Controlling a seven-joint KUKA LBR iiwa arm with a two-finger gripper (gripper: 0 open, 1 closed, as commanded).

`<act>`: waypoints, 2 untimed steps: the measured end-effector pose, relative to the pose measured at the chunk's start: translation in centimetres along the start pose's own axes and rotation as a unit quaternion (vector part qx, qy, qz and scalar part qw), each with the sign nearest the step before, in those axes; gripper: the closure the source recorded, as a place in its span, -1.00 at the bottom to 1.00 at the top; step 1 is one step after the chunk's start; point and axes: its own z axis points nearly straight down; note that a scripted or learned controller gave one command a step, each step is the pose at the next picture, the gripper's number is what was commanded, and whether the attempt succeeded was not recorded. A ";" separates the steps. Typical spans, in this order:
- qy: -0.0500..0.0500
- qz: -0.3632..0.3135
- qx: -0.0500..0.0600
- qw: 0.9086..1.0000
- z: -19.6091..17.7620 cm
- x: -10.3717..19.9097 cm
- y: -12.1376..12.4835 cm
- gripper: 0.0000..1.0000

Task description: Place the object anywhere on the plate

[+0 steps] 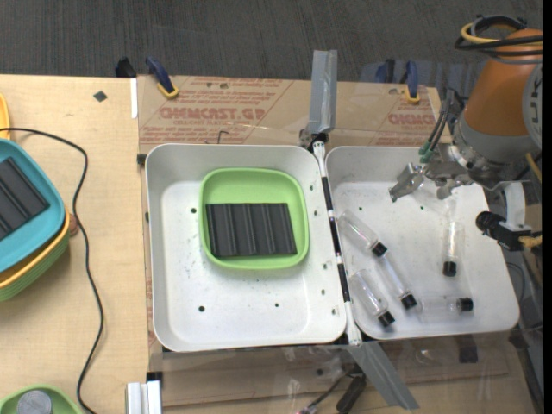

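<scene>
1. While the arm (504, 84) reaches in from the right, its gripper (424, 182) hangs over the far part of the right bin (492, 317), near that bin's back wall.
2. The two fingers (404, 188) look spread a little and nothing sits between them, though at this slant and size the gap is hard to judge.
3. Four clear tubes with black caps lie on the floor of the right bin: one tube (360, 235) near the divider, a second tube (391, 280) below it, a third tube (372, 298) close to the front left, and a fourth tube (449, 244) upright in the picture toward the right.
4. A loose black cap (465, 304) rests near the front right corner, apart from the tubes.
5. The green plate (254, 182) sits in the left bin (172, 309), toward its back, with a dark ribbed insert (251, 229) lying in it.
6. All tubes are well apart from the plate, on the other side of the divider between the bins.
</scene>
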 end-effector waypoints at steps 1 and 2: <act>-0.001 0.131 0.001 0.991 -7.7 0.0 -2.7 -1.00; -0.001 0.196 0.001 0.981 -8.7 -3.1 -3.0 -1.00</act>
